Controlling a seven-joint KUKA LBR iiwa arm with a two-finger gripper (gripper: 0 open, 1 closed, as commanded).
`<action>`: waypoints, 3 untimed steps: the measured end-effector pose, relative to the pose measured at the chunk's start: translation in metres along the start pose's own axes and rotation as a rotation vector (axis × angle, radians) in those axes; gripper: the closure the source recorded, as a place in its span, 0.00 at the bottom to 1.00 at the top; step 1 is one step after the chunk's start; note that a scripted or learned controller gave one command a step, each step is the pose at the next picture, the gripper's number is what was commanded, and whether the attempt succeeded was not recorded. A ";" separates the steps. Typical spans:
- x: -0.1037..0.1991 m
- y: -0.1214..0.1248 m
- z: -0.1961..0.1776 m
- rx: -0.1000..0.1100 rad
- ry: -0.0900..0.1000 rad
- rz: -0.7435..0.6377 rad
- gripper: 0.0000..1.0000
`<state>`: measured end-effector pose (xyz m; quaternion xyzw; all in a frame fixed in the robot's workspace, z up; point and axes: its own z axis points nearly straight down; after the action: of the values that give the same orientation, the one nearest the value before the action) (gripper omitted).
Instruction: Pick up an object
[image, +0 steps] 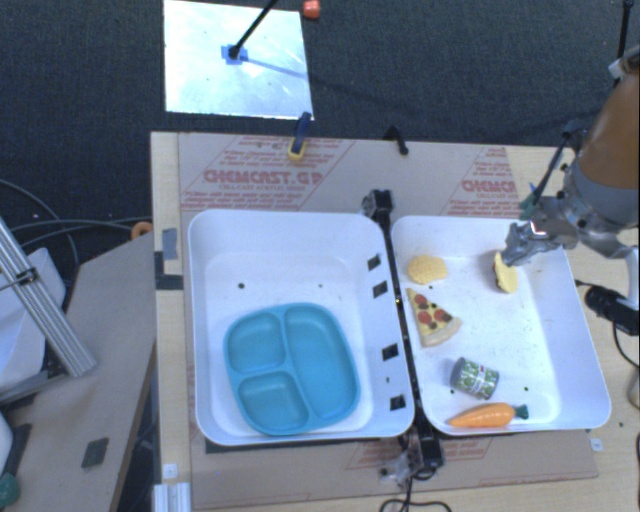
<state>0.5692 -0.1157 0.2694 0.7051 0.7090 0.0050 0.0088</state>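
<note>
Yellow toy wedge lies at two o'clock in the right bin, just under the claw; grip unclear.

— What sits where on the bench?
— Two shallow white plastic bins side by side. The left bin holds a blue three-compartment tray, toward its near edge.
— And the right bin?
— A round yellow cracker at the back left, a toy pizza slice just in front of it, a small green can nearer still, an orange toy carrot at the front, a yellow wedge at the back right.
</note>
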 end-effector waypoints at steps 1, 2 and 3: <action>0.001 -0.005 0.008 0.016 0.004 0.001 0.00; -0.072 -0.027 0.192 0.021 0.003 0.011 0.00; -0.068 -0.023 0.174 0.014 0.004 0.004 1.00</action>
<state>0.5500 -0.1849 0.0955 0.7066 0.7076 0.0014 0.0025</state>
